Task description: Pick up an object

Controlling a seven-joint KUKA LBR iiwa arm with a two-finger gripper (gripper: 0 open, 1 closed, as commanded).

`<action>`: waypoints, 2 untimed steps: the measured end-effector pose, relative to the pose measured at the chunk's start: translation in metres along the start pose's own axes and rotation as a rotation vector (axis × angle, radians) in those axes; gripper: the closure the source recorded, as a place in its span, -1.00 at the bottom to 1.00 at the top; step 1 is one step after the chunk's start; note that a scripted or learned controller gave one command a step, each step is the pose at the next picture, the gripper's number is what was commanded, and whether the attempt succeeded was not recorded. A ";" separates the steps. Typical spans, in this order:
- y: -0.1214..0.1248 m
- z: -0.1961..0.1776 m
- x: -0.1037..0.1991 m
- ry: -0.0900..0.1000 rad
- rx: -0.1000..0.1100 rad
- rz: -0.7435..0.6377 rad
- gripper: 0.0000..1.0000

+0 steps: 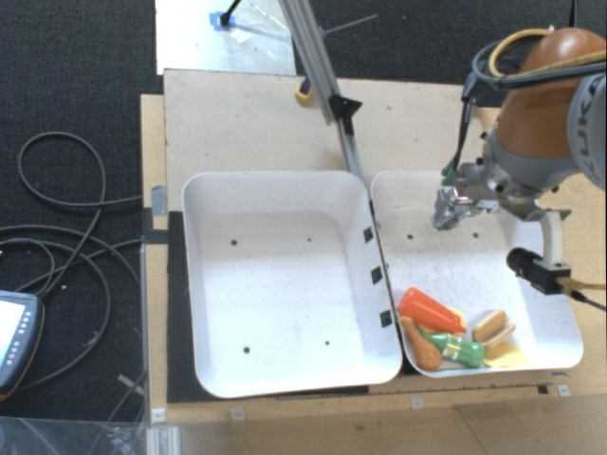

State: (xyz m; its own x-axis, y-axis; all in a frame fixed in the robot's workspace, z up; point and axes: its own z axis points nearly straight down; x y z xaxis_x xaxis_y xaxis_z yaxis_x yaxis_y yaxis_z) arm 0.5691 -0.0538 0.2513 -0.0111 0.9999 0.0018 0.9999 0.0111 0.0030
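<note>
My gripper [448, 214] hangs over the far part of the right bin [474, 259], above the bin floor with nothing visible between its fingers. Toys are heaped in the right bin's near corner: an orange carrot-like piece [432, 308], a second orange piece [420, 345], a green bottle-shaped toy [459, 348] and a tan hot-dog bun [493, 327]. The gripper is well behind this heap, apart from it.
The left bin [285, 273] lies beside the right one, sharing a middle rim. A slanted metal pole [318, 50] crosses above the bench's far side. Cables and a pendant [14, 335] lie on the floor at left.
</note>
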 end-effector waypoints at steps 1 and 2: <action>0.003 0.007 0.055 0.001 0.003 0.000 1.00; 0.016 0.019 0.115 0.000 0.001 0.000 1.00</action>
